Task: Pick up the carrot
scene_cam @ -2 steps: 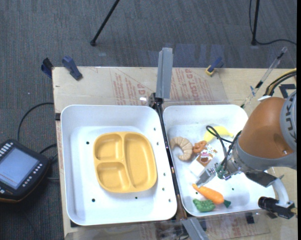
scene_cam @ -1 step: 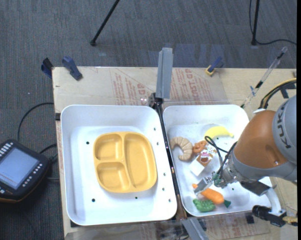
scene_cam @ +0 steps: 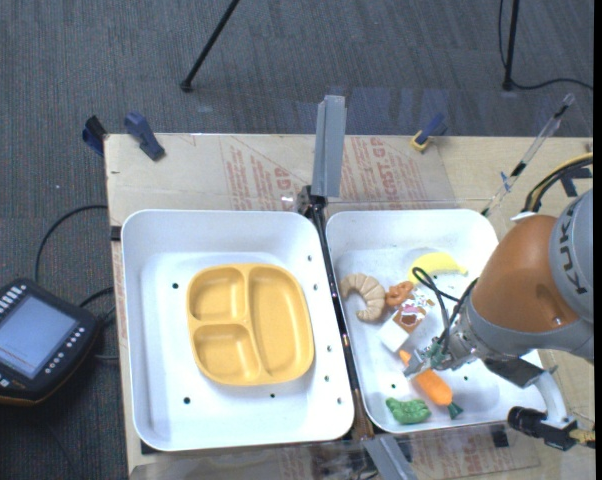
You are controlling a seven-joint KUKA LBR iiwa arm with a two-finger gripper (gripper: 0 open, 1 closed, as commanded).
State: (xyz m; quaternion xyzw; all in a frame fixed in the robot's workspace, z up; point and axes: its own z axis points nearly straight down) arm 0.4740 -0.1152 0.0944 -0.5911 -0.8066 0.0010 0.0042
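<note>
My pincer (scene_cam: 422, 361) over the carrot (scene_cam: 434, 387)

Short, orange, its long axis slants from upper left to lower right, in the right bin (scene_cam: 481, 223) near the front wall. My pincer's opening I cannot tell.

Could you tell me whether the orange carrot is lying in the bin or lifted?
Cannot tell: the orange carrot shows over the right white bin, below the gripper.

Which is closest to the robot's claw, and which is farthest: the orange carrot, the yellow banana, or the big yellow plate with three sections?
Measured from the claw in the camera view:
1. Orange carrot, just below the claw, in the right bin.
2. Yellow banana, near the right bin's far edge.
3. Yellow three-section plate, over in the left bin.
</note>
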